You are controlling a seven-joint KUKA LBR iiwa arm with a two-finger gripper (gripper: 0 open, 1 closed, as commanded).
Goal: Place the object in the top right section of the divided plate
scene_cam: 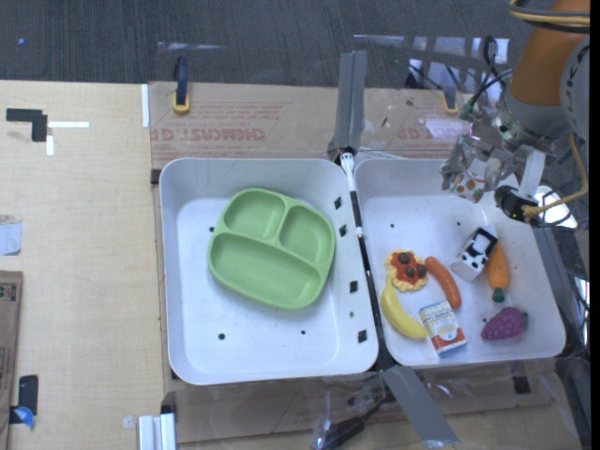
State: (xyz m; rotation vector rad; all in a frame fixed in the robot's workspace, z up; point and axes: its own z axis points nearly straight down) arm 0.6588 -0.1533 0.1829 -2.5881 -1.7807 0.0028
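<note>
A light green divided plate lies in the left bin, tilted so that its two small sections face the far right. The right bin holds several toy foods: a pizza slice, an orange sausage, a banana, a small orange carton, a black-and-white carton, a carrot and purple grapes. My gripper hangs over the far right corner of the right bin, above and apart from the toys. Something small, white and reddish shows at its tip; I cannot make out what it is.
A grey divider runs between the two bins at the back. Cables trail from the wrist over the right bin's far edge. Cardboard lies behind the bins, and a wooden bench top extends to the left.
</note>
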